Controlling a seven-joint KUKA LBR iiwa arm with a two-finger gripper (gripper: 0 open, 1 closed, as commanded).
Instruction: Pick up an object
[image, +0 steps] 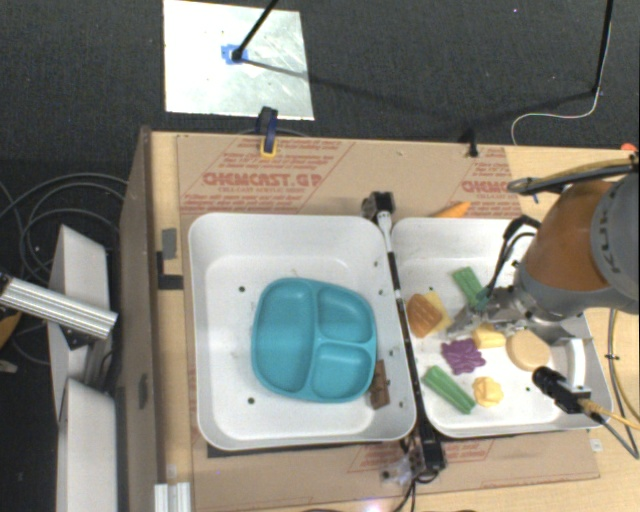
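My gripper hangs low over the middle of the right bin, reaching in from the right. Toy food lies around it. A green block lies just above it, and an orange-brown piece is to its left. A purple grape bunch and a small yellow piece sit just below it. A round beige piece lies under the wrist. Nearer the front edge are a green bar and a yellow lump.
The left bin holds a blue divided plate, with a small brown piece at its front right by the divider. An orange carrot-like piece lies on the cardboard behind the right bin. Cables run at the right.
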